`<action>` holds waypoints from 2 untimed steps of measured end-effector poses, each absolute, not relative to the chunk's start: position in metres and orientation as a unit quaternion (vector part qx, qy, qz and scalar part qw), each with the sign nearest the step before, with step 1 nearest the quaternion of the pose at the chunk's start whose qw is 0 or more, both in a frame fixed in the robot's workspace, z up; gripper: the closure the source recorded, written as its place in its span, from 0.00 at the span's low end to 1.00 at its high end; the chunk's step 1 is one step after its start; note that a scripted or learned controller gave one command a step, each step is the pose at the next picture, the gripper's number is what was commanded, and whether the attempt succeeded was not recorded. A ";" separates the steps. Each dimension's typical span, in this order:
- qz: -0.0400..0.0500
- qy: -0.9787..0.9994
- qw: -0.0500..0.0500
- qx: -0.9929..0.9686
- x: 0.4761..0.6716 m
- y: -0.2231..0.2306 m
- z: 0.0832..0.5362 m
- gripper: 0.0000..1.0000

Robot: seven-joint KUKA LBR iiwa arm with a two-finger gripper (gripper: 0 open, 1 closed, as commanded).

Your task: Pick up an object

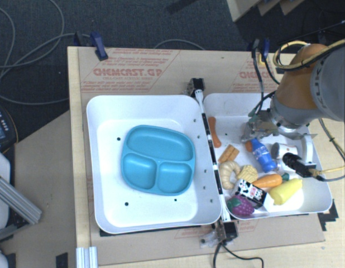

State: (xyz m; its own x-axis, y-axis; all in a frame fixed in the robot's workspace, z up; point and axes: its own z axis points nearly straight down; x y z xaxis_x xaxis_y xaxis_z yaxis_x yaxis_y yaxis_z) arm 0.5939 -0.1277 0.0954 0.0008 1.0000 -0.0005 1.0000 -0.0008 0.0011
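Red lettering reading "CHEMCAST GP" is seen printed on the brown paper-faced board (161, 66) beneath two shallow white bins. A smooth blue plastic divided plate (157, 159), with three compartments, is seen lying in the left bin (105, 116). In the right bin (320, 197), glossy toy foods are heaped: a blue bottle (263, 155) with an orange cap, an orange carrot (267, 181), a yellow lemon-like piece (286, 191), a purple grape cluster (242, 206), a pale croissant (227, 173), a long orange stick (215, 132), and a black-and-white patterned carton (252, 192). The grey arm is shown bent down over the right bin from the right, its gripper (256, 132) lowered just above the blue bottle; whether the claw is released or clenched cannot be told.
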 end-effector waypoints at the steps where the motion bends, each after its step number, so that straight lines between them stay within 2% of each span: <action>1: -0.001 0.707 -0.002 0.707 0.530 -0.098 0.099 1.00; 2: 0.005 0.711 0.002 0.703 0.554 -0.002 0.190 1.00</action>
